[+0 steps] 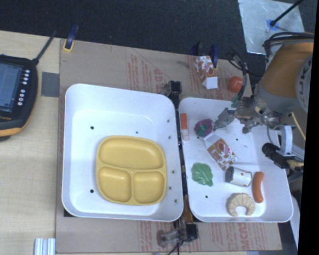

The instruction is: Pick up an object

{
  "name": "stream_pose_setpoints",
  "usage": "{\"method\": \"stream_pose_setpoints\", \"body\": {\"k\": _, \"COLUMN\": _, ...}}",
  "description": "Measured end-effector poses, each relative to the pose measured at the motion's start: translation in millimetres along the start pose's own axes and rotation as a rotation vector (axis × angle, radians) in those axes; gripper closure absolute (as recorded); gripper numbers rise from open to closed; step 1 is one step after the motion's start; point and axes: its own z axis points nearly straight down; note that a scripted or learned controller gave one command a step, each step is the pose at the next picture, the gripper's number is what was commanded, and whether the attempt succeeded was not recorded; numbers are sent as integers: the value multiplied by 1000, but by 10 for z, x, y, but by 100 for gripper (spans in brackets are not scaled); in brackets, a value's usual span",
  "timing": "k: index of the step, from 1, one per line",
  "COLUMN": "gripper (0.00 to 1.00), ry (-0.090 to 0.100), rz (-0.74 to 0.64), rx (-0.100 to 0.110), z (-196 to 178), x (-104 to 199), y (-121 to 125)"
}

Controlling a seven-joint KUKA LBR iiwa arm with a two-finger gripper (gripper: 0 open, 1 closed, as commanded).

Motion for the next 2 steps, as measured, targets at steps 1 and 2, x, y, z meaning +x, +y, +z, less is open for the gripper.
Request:
{"method": "stream_pose_setpoints", "body": {"k": 1, "gripper": 0, "ry": 0, "rz": 2, "rx": -3, "z": 712, "x": 1, "y": -301}}
{"method": "stream_pose_setpoints", "body": {"k": 2, "gripper": 100, "ry": -3, "rz": -2, "rx": -5, "z": 592, "x": -13, "y": -288}}
